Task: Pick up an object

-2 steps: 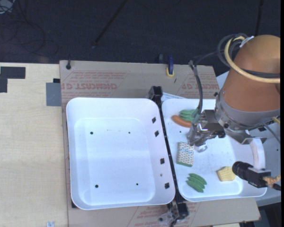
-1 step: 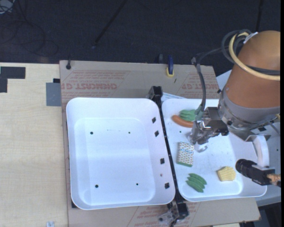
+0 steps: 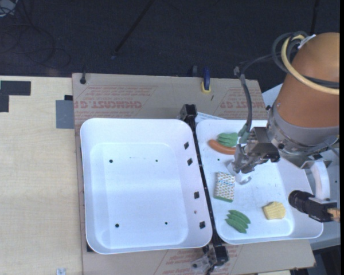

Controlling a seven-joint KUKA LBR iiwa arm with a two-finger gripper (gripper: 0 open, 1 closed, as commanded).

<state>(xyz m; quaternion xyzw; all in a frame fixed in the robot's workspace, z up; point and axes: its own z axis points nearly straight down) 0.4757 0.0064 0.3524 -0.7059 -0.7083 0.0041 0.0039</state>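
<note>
Your arm [image 3: 309, 90] enters from the right and hangs over the right bin [image 3: 301, 231], its orange band and grey wrist covering that bin's far right corner. The gripper [image 3: 241, 173] sits low over the middle of the right bin, just beside the far edge of a checkered green-and-white block [image 3: 224, 187]. You cannot tell from this view whether the fingers are released or clenched; nothing is visibly grasped between them.

You have 5 objects in the right bin. An orange carrot-shaped piece [image 3: 221, 147] lies near the far left corner, and a green ridged piece [image 3: 227, 138] touches it on the far side. The checkered block lies near the left wall, about midway along it. A green pea pod [image 3: 238, 220] rests near the near edge, left of centre. A yellow corn-like piece [image 3: 274, 211] rests toward the near right corner, well apart from the gripper.

The left bin [image 3: 94, 182] stands beside the right one, the 2 joined by black clips [image 3: 196, 195] along their shared walls. Both bins rest on a cardboard sheet [image 3: 132, 96] on the wooden bench [image 3: 28, 188].
</note>
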